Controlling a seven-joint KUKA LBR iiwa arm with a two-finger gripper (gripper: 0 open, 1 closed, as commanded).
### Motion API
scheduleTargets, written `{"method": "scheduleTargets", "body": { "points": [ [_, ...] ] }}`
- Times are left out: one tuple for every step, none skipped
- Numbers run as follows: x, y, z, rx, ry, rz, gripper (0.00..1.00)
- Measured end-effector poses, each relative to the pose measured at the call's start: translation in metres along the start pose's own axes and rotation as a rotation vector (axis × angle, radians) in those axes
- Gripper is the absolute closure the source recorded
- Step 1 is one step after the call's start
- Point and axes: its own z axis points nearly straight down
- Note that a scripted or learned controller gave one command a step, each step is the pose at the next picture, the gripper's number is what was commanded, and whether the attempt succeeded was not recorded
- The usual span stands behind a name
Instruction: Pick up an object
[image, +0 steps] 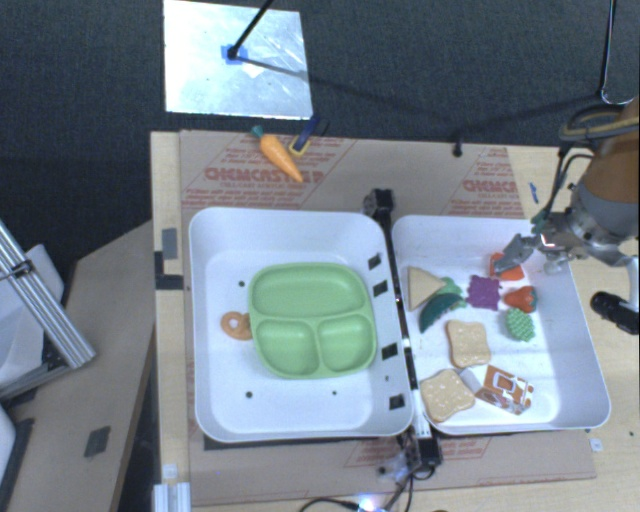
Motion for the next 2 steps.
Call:
{"method": "scheduleTargets", "body": {
  "points": [
    [-0.006, -0.005, 0.045, 0.000, 0.000, 0.005, 0.00],
    [-0.005, -0.004, 0.091, -0.003, -0.001, 0.005, 0.00]
  ]
}}
